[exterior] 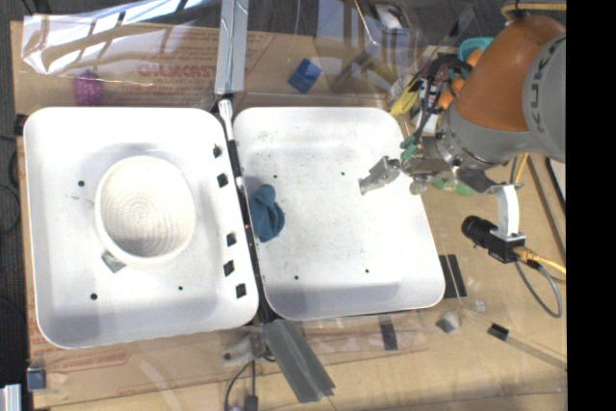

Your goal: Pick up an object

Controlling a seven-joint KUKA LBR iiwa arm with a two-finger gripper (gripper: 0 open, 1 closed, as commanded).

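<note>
A crumpled blue cloth (267,213) lies in the right bin (318,294), against its left wall. In the left bin (58,303) sits a round white ribbed bowl (145,207), with a small grey piece (113,261) at its lower left edge. My gripper (379,176) hangs over the right part of the right bin, well to the right of the cloth, with the orange-banded wrist (500,91) behind it. Nothing shows in the gripper.
A blue cube (306,74) and a purple object (89,89) rest on the bench behind the bins, outside them. Clear plastic sheeting (115,19) lies along the back. Small black clips (231,236) line the divider between the bins.
</note>
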